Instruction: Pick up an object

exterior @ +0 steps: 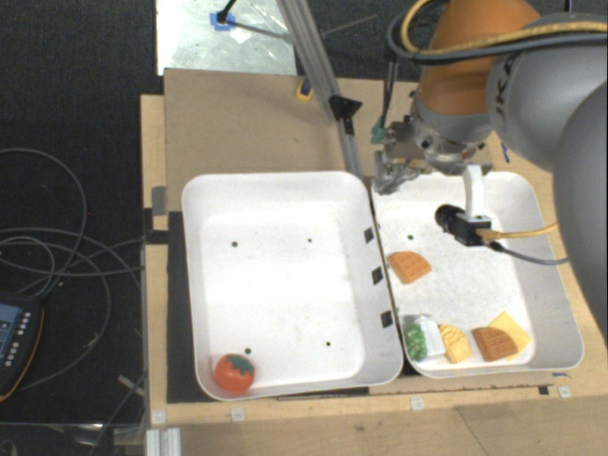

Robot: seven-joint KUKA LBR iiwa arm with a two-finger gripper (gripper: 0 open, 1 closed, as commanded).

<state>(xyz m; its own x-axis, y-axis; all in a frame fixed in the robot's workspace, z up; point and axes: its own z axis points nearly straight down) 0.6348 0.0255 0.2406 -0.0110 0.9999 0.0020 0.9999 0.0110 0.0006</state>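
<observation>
While the jaws' state is unclear, two bins hold six objects.

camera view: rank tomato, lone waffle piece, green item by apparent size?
1. Tomato, left bin.
2. Lone waffle piece, right bin, looks only slightly smaller, so the top two are close.
3. Green item, clearly smallest, partly hidden by the white piece beside it.
</observation>
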